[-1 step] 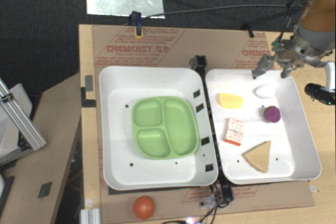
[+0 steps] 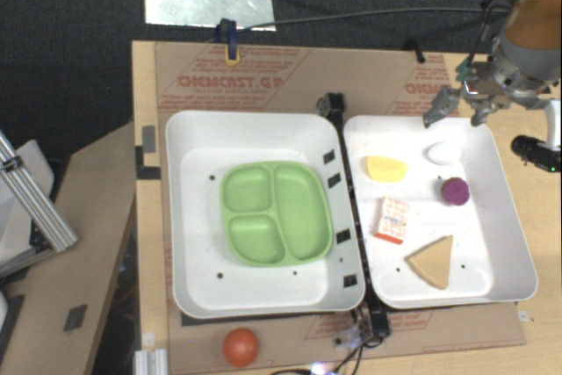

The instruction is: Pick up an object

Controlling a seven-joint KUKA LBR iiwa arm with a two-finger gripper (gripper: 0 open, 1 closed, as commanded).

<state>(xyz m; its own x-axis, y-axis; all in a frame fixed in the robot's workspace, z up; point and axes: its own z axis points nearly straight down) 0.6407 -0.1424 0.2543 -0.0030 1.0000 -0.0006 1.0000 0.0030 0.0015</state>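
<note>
Down at the near edge of the bench an orange ball [image 2: 241,346] sits outside the bins, just in front of the left bin [image 2: 189,189]. That bin carries a green divided tray [image 2: 275,212] in its middle. The right bin [image 2: 500,215] has the loose items: a tan wedge [image 2: 431,262] toward the near side, a small red-and-white packet [image 2: 392,219] beside it, a yellow piece [image 2: 385,168] farther back, a purple ball [image 2: 454,191] to the right, and a pale white object [image 2: 443,154], hard to make out against the bin floor.

From where I stand, the gripper [image 2: 463,109] hangs over the far right corner of the right bin, its two fingers spread apart with nothing between them. The white object lies just below and slightly nearer than the fingertips; the purple ball is a little farther toward the near side. The yellow piece sits off to the gripper's left, and the wedge and packet lie well apart from it.
</note>
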